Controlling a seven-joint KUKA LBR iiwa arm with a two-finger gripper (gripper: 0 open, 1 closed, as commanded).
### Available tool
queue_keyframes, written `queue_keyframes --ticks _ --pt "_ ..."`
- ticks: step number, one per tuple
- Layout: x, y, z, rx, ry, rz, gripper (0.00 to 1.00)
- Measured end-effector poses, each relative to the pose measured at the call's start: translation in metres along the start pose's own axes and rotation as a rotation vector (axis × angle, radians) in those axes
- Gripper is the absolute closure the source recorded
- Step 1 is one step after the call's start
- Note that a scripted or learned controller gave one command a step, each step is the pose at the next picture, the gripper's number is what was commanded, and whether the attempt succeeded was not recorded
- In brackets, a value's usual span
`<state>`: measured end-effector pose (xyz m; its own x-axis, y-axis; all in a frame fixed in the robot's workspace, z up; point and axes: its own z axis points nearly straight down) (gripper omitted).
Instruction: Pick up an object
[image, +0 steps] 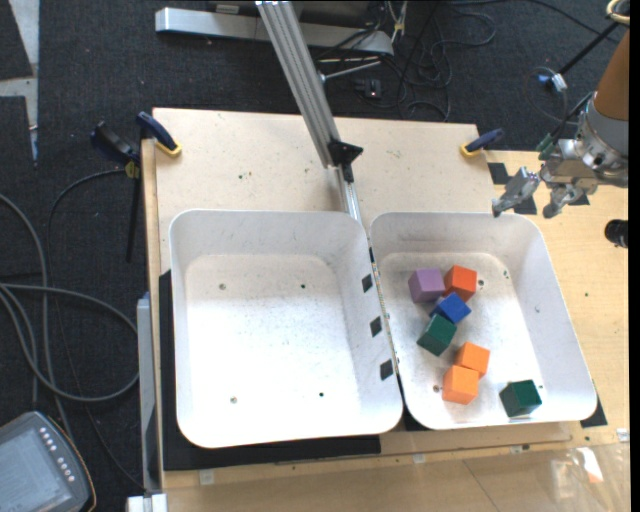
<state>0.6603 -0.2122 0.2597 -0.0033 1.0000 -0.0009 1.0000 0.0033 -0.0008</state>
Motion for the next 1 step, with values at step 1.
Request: queue_keyframes --ticks 1 --pt "0.0001 0.0000 0.0002 0.001 0.000 0.000 0.00"
